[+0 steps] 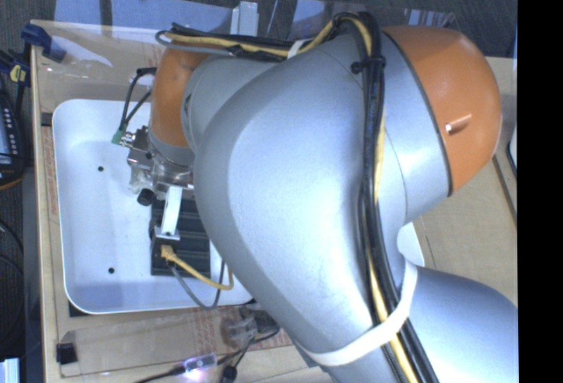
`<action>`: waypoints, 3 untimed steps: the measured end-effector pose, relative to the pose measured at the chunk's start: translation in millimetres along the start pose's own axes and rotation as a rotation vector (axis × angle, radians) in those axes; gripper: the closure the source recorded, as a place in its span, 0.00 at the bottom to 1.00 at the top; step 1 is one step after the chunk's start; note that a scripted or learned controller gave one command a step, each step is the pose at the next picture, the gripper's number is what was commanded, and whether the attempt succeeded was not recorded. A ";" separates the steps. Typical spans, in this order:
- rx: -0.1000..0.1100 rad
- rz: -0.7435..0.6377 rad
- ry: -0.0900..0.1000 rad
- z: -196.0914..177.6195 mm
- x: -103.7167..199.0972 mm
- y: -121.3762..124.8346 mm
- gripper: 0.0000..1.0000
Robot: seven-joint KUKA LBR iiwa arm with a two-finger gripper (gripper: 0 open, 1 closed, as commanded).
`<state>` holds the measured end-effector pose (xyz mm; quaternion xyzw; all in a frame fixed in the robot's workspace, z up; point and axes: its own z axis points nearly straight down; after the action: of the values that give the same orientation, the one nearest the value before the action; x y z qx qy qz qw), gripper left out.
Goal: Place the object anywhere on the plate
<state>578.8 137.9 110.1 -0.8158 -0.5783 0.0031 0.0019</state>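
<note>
The grey arm point(299, 196) reached in from the right and covered most of the worktop point(132, 337), its bulk spread over the middle and right of the view. The orange band point(167, 99) above the wrist sat over the far edge of the left white bin point(79, 196). Below it the tool point(143, 186) pointed down into that bin, close to its pale floor. Whether the tool was open or closed could not be told. Two small dark specks point(101, 168) marked the bin's floor, well apart. The arm hid so much that where the object lay could not be told.
</note>
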 end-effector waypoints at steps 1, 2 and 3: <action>-0.001 -0.030 0.002 -81.0 -57.8 -31.7 1.00; -0.001 -0.443 0.000 -79.7 -86.3 -79.8 1.00; -0.001 -0.207 -0.001 20.7 -17.2 -104.5 1.00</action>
<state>474.4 156.3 90.2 -0.7518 -0.6594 0.0028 0.0016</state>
